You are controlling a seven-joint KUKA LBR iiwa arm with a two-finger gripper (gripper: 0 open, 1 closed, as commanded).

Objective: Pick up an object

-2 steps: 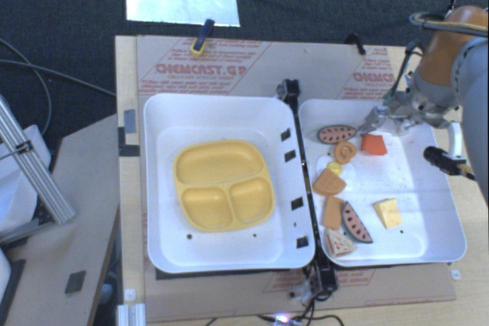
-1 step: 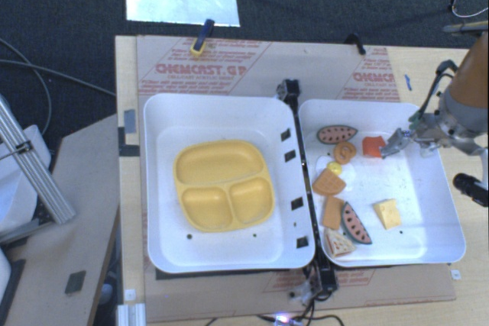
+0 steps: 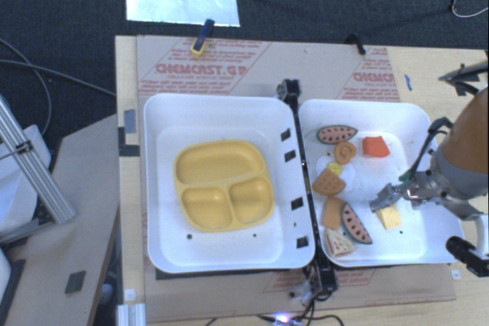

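Grey two-finger gripper [image 3: 386,198], finger state indiscernible, low inside right shallow white bin [image 3: 416,244], just above pale yellow cheese-like wedge [image 3: 390,218]; orange block [image 3: 374,146] farther back.

Arm [image 3: 467,153]: grey housing with an orange band. Gripper [image 3: 384,199]: dark metal. A black cable runs alongside.

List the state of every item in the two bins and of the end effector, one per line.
yellow divided tray: flat in left bin, nothing in its compartments
end effector: low in right bin, above yellow block
yellow block: lying loose on bin floor
orange block: lying apart near back
watermelon slice: lying flat by front wall
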